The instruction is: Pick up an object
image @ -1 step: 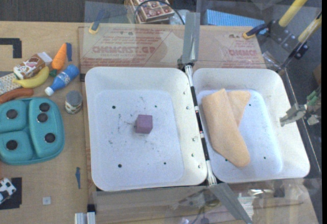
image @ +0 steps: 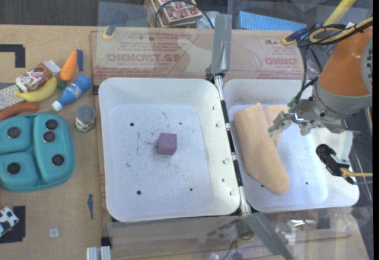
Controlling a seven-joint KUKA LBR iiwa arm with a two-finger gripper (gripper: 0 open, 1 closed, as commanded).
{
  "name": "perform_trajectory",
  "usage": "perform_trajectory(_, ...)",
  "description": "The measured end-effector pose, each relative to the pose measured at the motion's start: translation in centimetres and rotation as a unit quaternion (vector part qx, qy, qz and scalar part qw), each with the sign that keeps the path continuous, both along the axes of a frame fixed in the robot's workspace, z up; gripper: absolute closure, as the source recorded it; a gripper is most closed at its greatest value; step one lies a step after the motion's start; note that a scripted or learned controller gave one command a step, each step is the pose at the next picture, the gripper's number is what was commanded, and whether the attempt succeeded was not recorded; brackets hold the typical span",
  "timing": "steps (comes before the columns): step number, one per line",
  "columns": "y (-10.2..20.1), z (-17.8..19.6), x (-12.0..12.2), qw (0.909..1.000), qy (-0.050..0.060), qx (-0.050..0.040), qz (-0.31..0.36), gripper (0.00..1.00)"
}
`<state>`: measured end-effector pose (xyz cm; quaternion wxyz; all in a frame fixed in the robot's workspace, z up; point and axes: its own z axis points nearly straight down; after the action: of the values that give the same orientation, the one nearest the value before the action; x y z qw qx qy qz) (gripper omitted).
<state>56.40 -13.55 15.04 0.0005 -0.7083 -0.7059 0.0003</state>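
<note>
Hovering over the right white bin (image: 331,196), the claw (image: 288,121) is showing its fingers spread apart, gripping nothing; the long tan bread-shaped object (image: 259,149) is lying just left and below, its axis slanting toward the near edge.

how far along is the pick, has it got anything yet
Nothing looks picked yet. The small purple cube lies alone on the floor of the left white bin, and the long tan bread-shaped object lies flat in the right white bin. In hand: the gripper hangs over the right bin beside the tan object's upper end. Left: grasp and lift.
</note>
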Motion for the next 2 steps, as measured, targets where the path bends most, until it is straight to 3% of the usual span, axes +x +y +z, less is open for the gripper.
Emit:
perform_trajectory(1, -1.6, -5.9, -0.6, 0.9973, -0.006, 0.0001, 0.073, 0.0)
perform_trajectory(2, 2.6, -5.9, 8.1, 0.9939, -0.008, -0.0021, 0.11, 0.0)
